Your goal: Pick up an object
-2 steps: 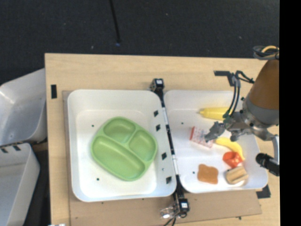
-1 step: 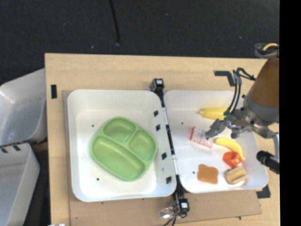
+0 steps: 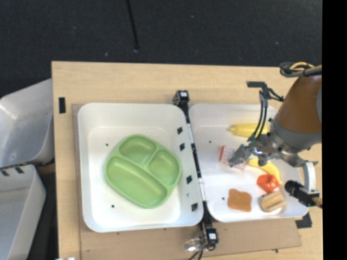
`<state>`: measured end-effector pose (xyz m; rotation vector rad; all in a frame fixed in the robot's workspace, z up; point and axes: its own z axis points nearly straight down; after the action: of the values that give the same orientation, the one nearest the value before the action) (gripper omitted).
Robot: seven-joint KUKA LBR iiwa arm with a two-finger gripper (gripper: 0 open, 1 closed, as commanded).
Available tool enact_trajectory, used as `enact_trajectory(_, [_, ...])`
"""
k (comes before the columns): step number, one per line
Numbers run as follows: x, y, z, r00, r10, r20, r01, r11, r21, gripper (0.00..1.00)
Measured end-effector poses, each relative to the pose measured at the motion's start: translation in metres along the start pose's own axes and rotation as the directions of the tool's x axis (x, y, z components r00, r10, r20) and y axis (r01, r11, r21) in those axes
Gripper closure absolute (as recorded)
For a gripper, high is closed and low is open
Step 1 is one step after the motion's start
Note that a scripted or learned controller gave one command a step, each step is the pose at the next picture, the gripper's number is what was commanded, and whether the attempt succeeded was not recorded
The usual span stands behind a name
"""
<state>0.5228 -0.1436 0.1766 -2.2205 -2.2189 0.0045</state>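
The right bin (image 3: 214, 124) holds several toy foods. A yellow banana (image 3: 243, 129) lies at the back, and a small red and white packet (image 3: 222, 154) sits near the middle. A second yellow piece (image 3: 270, 170) and a red piece (image 3: 266, 183) lie by the arm. An orange-brown chunk (image 3: 239, 200) and a tan roll (image 3: 272, 201) rest at the front. My gripper (image 3: 238, 157) hangs low over the bin, just right of the packet and below the banana. I see nothing clearly held in it.
The left bin (image 3: 92, 123) carries a green divided plate (image 3: 143, 170). A black-clipped divider (image 3: 191, 150) runs between the bins. The arm's orange band (image 3: 301, 104) looms over the right bin's right side. Cables (image 3: 264, 107) hang beside the banana.
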Motion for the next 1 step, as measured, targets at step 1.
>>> enact_trajectory(1, [0.0045, 0.0078, 0.057, 1.0, 0.005, 0.0, -0.005, 1.0, -0.002, 0.0])
